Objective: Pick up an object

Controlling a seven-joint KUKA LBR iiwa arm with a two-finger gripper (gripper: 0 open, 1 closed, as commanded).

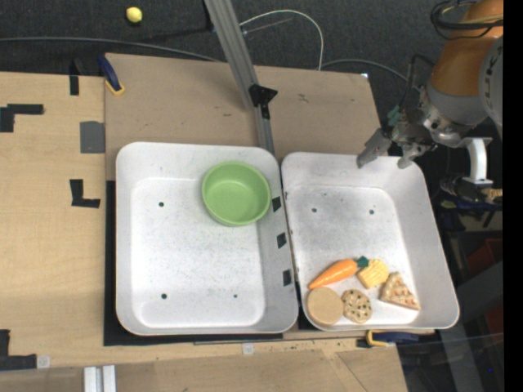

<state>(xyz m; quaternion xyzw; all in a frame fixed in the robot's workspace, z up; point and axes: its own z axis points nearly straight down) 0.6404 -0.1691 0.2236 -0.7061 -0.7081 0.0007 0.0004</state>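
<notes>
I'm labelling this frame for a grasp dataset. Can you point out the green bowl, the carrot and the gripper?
green bowl (236,193): camera view, inside of the bowl.
carrot (331,273): camera view, middle of the orange body.
gripper (384,157): camera view, midway between its fingertips.

Both white bins, the left one (139,243) and the right one (425,243), look like smooth plastic, speckled with dark scuffs. The green bowl (236,193) at twelve o'clock in the left bin is matt plastic. The bench (49,243) looks like bare, dull wood board.
</notes>
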